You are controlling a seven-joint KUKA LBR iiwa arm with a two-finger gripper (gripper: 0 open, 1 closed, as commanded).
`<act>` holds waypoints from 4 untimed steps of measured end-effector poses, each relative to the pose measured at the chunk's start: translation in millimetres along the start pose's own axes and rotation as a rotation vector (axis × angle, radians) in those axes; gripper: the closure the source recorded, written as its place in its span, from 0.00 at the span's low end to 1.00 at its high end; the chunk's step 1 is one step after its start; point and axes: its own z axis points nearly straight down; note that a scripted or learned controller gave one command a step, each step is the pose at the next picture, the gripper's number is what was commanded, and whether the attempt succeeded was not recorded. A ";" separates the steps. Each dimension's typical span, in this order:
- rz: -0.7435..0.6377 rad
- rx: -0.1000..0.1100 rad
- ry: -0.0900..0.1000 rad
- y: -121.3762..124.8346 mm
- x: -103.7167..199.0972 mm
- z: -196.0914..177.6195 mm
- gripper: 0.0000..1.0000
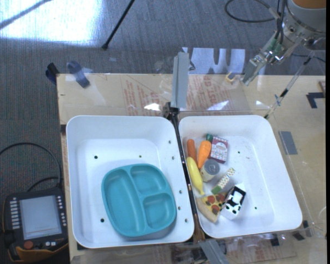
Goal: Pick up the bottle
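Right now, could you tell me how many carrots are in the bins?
2, both in the right bin near its left wall: a darker carrot and, just right of it, a lighter carrot with a green top. Others could be hidden under the pile.

Colours in the two white bins

Teal tray (138,201) at 9 o'clock; orange carrots (203,153), yellow banana (194,175), black-and-white cow-patterned carton (234,201) at 3 o'clock.
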 end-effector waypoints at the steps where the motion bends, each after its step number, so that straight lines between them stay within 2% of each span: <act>1: -0.186 0.000 0.001 4.8 6.7 0.1 1.00; 2: -0.278 0.000 0.000 5.2 15.3 -0.7 1.00; 3: -0.470 0.000 0.000 15.2 34.4 -0.7 1.00; 4: -0.647 0.000 0.001 13.9 39.4 -1.1 1.00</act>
